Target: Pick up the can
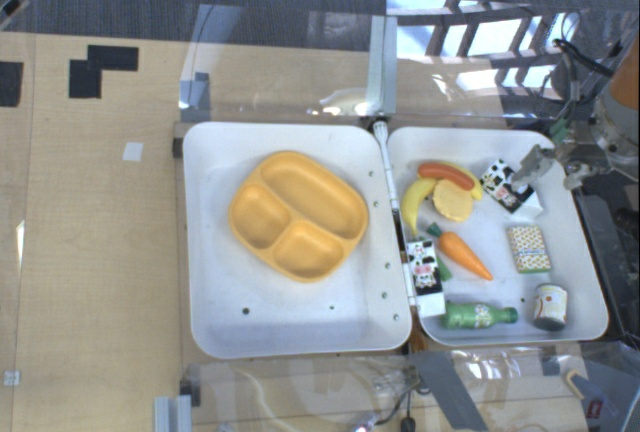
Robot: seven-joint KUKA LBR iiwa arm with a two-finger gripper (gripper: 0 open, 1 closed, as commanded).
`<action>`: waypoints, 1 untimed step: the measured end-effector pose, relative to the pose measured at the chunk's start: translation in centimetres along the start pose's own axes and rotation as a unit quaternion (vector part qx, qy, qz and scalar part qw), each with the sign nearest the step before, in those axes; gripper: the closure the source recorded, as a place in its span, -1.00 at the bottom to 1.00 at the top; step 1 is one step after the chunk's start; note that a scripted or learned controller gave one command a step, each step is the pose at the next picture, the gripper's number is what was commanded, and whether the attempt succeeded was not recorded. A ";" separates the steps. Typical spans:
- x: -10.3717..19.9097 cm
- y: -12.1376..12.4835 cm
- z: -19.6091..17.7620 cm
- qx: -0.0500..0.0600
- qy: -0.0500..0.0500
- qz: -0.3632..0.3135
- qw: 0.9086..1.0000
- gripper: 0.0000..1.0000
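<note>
Grey metal arm (pixel 585 152) (orange patch above), black cables beside it.

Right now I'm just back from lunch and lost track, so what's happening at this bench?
The arm's gripper sits over the right bin's far right corner, near a small cow-print carton. The can it should pick up stands untouched at the bin's near right corner, beside a green bottle. The left bin holds a yellow divided plate.
</note>
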State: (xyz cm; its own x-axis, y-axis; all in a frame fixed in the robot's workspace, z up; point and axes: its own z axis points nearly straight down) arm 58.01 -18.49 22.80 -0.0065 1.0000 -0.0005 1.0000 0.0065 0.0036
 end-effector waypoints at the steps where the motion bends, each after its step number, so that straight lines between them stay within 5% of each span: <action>1: 12.6 -0.2 -8.0 -0.002 0.000 -0.046 0.999 -1.00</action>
State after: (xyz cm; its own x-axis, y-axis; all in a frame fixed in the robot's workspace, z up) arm 57.66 -5.84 30.76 -0.0993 0.9951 -0.0007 0.9950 0.0993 0.0083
